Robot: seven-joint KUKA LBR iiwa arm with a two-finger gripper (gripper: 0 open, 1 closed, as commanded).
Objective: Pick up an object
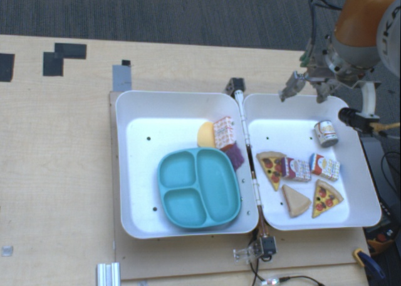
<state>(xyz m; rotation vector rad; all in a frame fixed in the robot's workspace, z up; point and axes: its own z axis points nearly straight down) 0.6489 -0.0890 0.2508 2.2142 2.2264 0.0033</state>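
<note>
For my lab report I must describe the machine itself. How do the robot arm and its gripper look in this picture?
The arm is grey with a broad orange band above the wrist. Thin dark cables run beside it. Below the band sits a grey metal gripper with two slim grey fingers.

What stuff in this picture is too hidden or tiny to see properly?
- Purple item, camera view: partly tucked under the teal divided plate, so its shape is unclear.
- Small carton: label print too small to read.
- Robot arm: cut off by the top and right edges.
- Silver can: label too small to read.
</note>
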